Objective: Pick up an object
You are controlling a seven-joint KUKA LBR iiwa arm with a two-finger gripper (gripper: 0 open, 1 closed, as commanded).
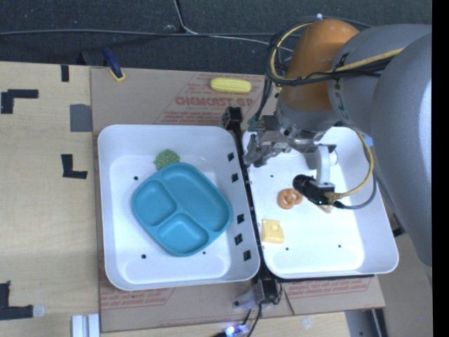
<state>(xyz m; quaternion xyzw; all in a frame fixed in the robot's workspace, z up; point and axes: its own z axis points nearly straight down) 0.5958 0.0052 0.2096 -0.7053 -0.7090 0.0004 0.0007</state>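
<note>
**Desk:** Where's the target relative to the hand?

**Me:** I'm going for the doughnut-shaped piece [289,199], a small brown ring lying flat on the floor of the right bin [351,258]. The gripper [261,148] sits over that bin's upper-left corner, close to the divider between the bins. From there the ring lies toward the near edge of the bench and a little to the camera's right, near but not under the hand. Being a ring, it has no long axis to line up with, so any approach angle should do. There's only one arm, so nothing to choose there.

**Desk:** Hand state?

**Me:** I honestly can't tell. The wrist hardware is a grey clutter from this slant. I see nothing gripped in it.

**Desk:** Anything crowding the ring?

**Me:** A black fitting [312,189] on the arm's cabling hangs just beside it on the camera's right, possibly overlapping its edge. That could be a snag, I'd judge.

**Desk:** Give me a count.

**Me:** Right bin: one ring, one yellow cheese-like wedge [273,231] nearer the front. Left bin [112,188]: one blue divided tray [181,208] with three compartments, one small green piece [167,159] touching its far rim. Outside the bins, one yellow corn-like piece [230,85] on the cardboard [140,97]. Two bins, five loose things.
</note>
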